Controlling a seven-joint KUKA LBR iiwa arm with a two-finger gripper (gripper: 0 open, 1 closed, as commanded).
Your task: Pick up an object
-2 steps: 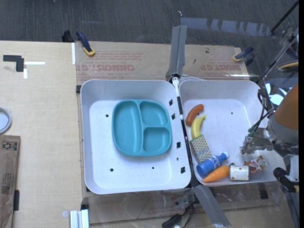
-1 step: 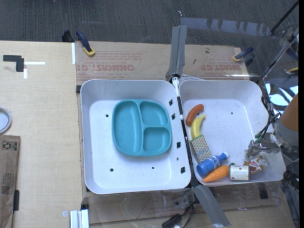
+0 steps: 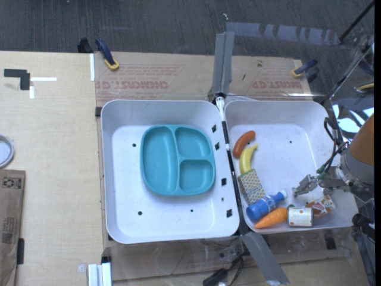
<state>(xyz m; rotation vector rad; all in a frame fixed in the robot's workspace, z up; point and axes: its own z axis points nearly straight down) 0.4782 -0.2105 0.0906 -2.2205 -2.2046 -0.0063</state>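
Note:
The right bin (image 3: 280,121) holds several small objects. An orange sausage (image 3: 243,142) and a yellow banana (image 3: 247,157) lie near its left wall. A patterned packet (image 3: 252,185), a blue bottle (image 3: 265,204), an orange carrot (image 3: 270,217), a white can (image 3: 300,216) and a small red-and-white item (image 3: 323,206) crowd the front. My gripper (image 3: 305,185) reaches in from the right, open with nothing between its fingers. It hovers just above and behind the white can, to the right of the blue bottle.
A teal divided plate (image 3: 178,159) lies in the left bin (image 3: 119,177). The divider between the bins (image 3: 226,159) runs down the middle. The grey arm (image 3: 357,171) stands over the right bin's right rim. Bare white floor shows at the right bin's back.

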